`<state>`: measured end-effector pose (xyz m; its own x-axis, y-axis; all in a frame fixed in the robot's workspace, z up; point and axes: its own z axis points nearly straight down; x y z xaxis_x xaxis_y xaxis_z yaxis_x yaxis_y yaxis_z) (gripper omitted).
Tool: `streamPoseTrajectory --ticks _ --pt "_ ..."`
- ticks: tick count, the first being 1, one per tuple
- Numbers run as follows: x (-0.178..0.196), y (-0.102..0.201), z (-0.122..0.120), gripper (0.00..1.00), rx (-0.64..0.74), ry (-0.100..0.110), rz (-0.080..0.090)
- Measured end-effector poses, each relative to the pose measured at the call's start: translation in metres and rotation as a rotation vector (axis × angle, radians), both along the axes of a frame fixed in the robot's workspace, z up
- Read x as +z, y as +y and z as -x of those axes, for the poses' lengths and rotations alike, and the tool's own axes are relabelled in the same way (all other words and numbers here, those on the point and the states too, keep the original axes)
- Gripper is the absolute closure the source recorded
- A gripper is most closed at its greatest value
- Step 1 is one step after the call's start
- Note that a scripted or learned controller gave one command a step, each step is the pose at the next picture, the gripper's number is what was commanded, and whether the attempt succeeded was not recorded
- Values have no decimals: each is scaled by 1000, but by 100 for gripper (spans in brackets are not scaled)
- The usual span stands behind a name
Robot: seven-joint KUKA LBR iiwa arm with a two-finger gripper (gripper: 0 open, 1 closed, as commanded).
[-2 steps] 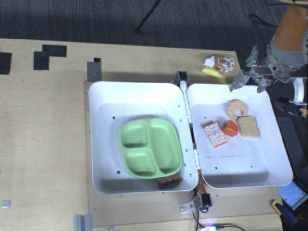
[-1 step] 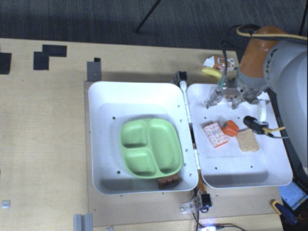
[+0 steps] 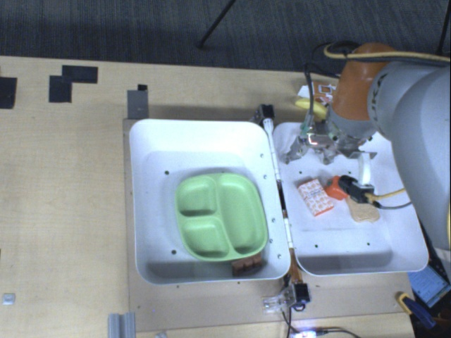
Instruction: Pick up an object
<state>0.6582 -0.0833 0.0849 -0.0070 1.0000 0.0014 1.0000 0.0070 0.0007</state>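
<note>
We judge the pick barely begun: our gripper (image 3: pixel 311 153) hangs at the far left corner of the right bin (image 3: pixel 394 255), fingers (image 3: pixel 294 151) spread and empty; the packet (image 3: pixel 315 196) lies near the bin's middle, ungrasped

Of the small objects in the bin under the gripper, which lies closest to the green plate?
The red-and-white patterned packet; the orange object and the tan object lie farther from it.

green divided tray (image 3: pixel 222 215) flat, left bin (image 3: pixel 151 189) | red-patterned packet (image 3: pixel 316 196) flat, right bin (image 3: pixel 394 253)
</note>
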Motion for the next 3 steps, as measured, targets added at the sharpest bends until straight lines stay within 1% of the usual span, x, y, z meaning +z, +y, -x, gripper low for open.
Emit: streamPoseTrajectory --ticks 1,2,3 --pt "0 -1 32 0 -4 -2 1" --pt "13 0 30 100 -2 -8 1" --pt "13 0 30 0 -2 -8 1"
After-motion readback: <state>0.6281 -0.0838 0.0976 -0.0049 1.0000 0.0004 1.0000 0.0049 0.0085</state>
